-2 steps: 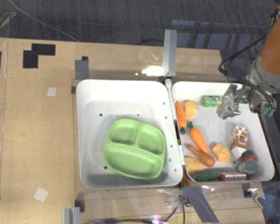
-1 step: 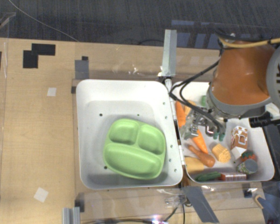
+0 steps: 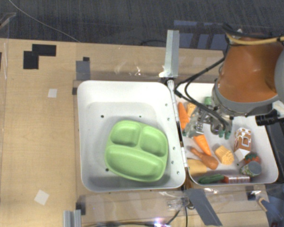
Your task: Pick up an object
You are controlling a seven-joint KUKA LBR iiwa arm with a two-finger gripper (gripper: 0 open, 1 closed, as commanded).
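So right now I've got the claw [image 3: 209, 123] hanging low over the right bin [image 3: 270, 162], in the right-middle of the frame, tucked under the big orange wrist band [image 3: 248, 72]. Honestly I can't tell from this angle whether it's wide or narrow; it's a tangle of metal and cable down there, and I don't see anything pinched in it.

Closest to it is a toy carrot [image 3: 204, 144] just below, pointing down-right, and a second carrot [image 3: 182, 113] to its left along the bin's left wall. Further down there's a brownish drumstick-looking piece [image 3: 204, 159], a pale yellow wedge [image 3: 200, 166] below that, and a little cracker-like block [image 3: 224, 154] to the right. Along the bottom wall sits a green pepper-ish thing [image 3: 211, 178] next to a red marker-like tube [image 3: 238, 178]. Off to the right there's a small carton [image 3: 242, 139] and a round lid-topped thing [image 3: 252, 167].

The left bin [image 3: 90, 126] just has the green divided plate [image 3: 137, 150] sitting in it, lower middle of the frame. Both bins are on the wooden table [image 3: 33, 141].

My read: this is the reach/descend step, nothing picked yet. The nearer carrot looks like the easiest target. Next move needs the claw lined up across the carrot's narrow width, dropped that last bit without bumping its neighbours, then closed and lifted straight up.
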